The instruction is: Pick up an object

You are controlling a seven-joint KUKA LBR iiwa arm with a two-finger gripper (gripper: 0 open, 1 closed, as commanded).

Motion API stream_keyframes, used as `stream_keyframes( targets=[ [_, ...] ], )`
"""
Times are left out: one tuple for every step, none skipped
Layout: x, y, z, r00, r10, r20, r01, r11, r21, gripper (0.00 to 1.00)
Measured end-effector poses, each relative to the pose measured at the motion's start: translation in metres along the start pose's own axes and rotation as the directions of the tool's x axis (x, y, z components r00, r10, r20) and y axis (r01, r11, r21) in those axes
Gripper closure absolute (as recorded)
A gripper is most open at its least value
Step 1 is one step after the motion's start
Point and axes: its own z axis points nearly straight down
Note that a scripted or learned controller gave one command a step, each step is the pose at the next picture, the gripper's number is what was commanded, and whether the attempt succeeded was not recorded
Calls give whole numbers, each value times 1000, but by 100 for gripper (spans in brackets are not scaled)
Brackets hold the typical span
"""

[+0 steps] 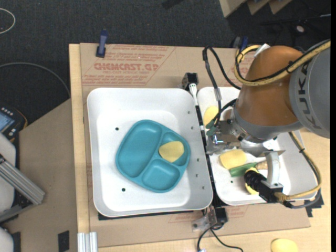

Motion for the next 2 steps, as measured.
stream_keyframes(
  targets=[
    [-44, -2, 47, 1000, 12, 4, -12, 1000, 9, 100],
    [-42, 2, -77, 1000, 4, 3, -4, 1000, -14, 100]
  ],
)
